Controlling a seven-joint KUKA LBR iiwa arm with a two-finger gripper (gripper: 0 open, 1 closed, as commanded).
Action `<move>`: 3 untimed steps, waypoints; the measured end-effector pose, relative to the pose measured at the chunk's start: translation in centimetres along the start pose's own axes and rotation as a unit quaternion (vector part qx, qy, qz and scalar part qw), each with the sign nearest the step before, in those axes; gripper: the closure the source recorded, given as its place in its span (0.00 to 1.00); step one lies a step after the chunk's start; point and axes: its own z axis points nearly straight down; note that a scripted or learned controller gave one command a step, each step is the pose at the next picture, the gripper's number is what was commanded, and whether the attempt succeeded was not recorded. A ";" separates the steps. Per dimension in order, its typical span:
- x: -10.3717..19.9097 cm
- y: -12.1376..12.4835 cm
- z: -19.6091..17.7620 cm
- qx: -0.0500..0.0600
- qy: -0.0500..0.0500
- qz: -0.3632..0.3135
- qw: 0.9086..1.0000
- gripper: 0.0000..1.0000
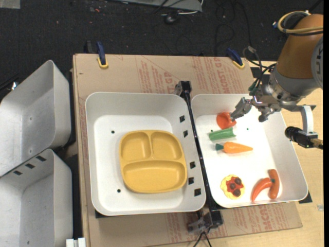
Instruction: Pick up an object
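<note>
Gripper (251, 110) seen spread wide over the right bin (293, 158), nothing held.
A red tomato-like piece (224, 120) is found just beside one fingertip; green (221, 134) and orange vegetables (234, 148) lie below it.

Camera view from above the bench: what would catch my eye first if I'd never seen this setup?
The yellow divided plate in the left bin stands out. In the right bin lie bright toy foods: a carrot, a green piece, sausages. The end effector hovers by a red toy.
</note>
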 end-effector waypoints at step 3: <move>-0.5 0.4 9.3 -0.005 -0.001 0.000 1.000 0.00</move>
